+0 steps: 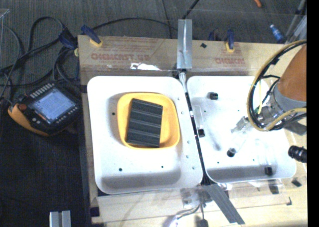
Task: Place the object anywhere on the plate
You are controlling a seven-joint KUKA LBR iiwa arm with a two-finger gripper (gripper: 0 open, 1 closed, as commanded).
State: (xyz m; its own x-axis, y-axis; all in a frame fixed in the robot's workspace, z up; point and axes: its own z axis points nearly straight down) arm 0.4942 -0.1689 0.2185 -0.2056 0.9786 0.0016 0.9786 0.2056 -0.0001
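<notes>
In the left bin [99, 171], toward the centre-left of the frame, a yellow plate [170, 121] carries the dark ribbed object [144, 122], which lies flat on it, slightly tilted and covering most of its middle. The right bin [224, 168] sits just beside it, the two rims meeting along the middle of the bench [124, 54]. At the right edge of the frame the arm [294, 79], orange above grey and wrapped in yellow and black cables, hangs over the right bin. Its claw [241, 123] appears pale and translucent, pointing left and well apart from the plate; whether it is wide or narrow I cannot tell.
</notes>
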